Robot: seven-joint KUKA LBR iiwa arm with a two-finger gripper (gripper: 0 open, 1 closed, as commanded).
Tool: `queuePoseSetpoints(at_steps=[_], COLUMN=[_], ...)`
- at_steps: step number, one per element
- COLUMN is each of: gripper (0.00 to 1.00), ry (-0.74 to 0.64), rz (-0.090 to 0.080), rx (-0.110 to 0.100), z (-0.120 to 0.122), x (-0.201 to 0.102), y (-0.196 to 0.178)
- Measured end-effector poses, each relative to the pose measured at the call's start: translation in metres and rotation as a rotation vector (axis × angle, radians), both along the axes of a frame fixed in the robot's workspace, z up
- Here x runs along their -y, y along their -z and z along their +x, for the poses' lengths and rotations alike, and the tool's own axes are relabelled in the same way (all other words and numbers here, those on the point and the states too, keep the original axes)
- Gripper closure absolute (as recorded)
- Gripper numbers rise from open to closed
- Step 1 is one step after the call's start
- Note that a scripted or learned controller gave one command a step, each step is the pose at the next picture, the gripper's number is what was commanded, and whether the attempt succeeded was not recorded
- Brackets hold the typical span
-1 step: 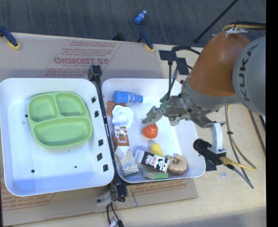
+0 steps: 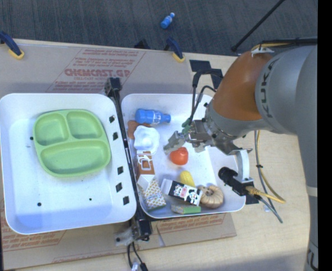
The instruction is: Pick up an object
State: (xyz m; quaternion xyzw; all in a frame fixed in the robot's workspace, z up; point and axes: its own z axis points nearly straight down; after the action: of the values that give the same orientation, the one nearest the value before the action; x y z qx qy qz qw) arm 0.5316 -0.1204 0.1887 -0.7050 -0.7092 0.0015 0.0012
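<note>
The gripper [image 2: 176, 142] hangs just above the red ball [image 2: 179, 156] in the right bin [image 2: 231, 206]. Its fingers look spread with nothing between them. The round ball could roll away when the fingers squeeze.

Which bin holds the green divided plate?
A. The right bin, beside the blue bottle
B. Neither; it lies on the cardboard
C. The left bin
C: the green divided plate lies flat inside the left bin, while the blue bottle is in the right bin.
</note>
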Motion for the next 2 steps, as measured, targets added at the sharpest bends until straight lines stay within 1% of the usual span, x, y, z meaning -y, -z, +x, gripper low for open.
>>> queuePoseSetpoints(at_steps=[1,2], gripper=[0.0,1.0], ry=[0.0,-0.004], rz=[0.0,-0.001], rx=[-0.001,-0.002], z=[0.032,0.033], x=[0.047,0.047], y=[0.098,0.087])
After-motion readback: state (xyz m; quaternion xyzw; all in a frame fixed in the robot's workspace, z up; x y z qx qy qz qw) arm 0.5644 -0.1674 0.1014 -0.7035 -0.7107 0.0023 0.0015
